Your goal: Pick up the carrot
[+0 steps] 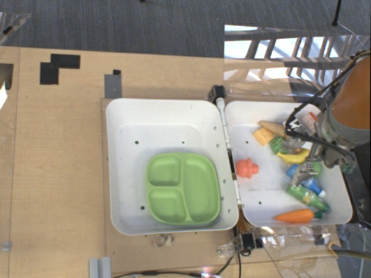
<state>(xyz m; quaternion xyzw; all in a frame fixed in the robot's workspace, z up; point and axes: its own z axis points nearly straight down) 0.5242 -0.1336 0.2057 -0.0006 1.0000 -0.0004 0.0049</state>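
Carrot [294,216] orange; divided plate [183,188] light green; bins [127,155] white; banana [293,155] yellow; tabletop [52,172] pale wood.

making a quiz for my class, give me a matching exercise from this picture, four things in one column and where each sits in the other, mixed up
Things:
1. carrot
2. green divided plate
3. red toy
4. gripper

Places:
A. left bin
B. right bin, along its near edge
C. above the right bin's right side, over the blue and green items
D. right bin, near the wall shared with the left bin

Pairs: 1-B, 2-A, 3-D, 4-C
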